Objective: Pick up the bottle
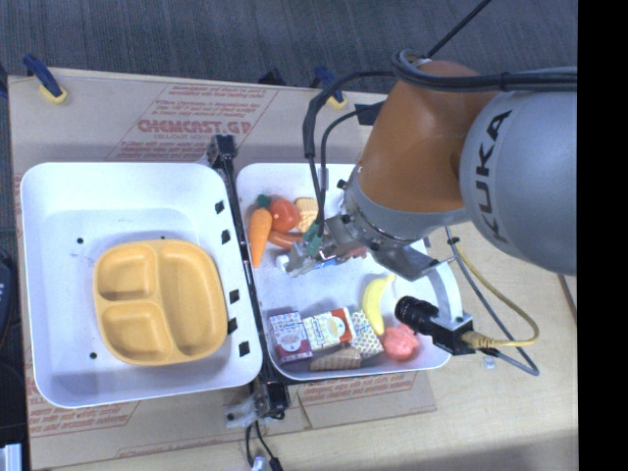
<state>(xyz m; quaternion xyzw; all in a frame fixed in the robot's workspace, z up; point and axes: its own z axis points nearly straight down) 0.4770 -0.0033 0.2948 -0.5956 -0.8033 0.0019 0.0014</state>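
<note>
My gripper (306, 253) hangs low over the middle of the right bin (444, 281), under the big grey and orange wrist that covers the bin's far right part. A small green and yellow piece (313, 227) peeks out just above the gripper; I cannot tell whether it is the bottle. The gripper sits right of the carrot (258, 235) and below the red-orange tomato-like toy (282, 213).
The right bin also holds a banana (376, 300), a pink round toy (400, 342), small cartons (312, 332) and a cone (337, 361) along its near wall. In the left bin (59, 204) lies a yellow divided plate (159, 300). A black clip rail (232, 226) separates the bins.
</note>
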